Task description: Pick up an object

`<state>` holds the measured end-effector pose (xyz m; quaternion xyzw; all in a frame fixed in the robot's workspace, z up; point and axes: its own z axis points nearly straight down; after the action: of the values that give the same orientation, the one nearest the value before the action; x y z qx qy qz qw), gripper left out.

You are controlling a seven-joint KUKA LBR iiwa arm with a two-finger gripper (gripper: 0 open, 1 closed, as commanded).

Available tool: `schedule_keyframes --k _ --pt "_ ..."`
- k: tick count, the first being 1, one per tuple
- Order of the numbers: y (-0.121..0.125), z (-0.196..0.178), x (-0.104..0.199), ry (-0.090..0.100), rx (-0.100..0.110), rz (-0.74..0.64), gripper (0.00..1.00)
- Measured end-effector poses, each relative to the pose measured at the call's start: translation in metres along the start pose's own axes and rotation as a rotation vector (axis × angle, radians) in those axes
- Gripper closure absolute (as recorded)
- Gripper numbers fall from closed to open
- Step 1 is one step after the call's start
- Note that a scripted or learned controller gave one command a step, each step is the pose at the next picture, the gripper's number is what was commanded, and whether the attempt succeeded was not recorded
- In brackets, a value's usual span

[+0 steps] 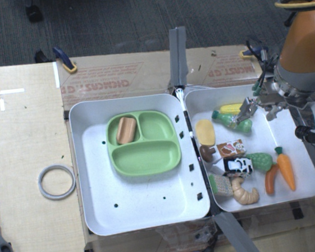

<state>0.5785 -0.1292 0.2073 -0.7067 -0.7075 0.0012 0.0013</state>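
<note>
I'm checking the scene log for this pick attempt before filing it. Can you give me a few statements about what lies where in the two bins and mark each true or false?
1. The green divided plate sits in the left bin. True.
2. The brown bread-like piece lies in the plate's large bottom compartment. False: it lies in the upper left compartment.
3. The carrot lies in the right bin, near its right side. True.
4. The croissant lies on the plate. False: it lies in the right bin, near the front edge.
5. The gripper is over the right bin, by the corn. True.
6. The tape ring lies in the left bin. False: it lies on the bench, left of that bin.
</note>
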Motion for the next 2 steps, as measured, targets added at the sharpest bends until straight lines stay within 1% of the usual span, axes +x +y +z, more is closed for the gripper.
schedule_keyframes --k 1,2 --pt "0.0455 0.1152 -0.0096 -0.001 -0.003 0.042 0.00" --pt "0.0452 0.1062 -0.0104 -0.001 -0.002 0.044 1.00"
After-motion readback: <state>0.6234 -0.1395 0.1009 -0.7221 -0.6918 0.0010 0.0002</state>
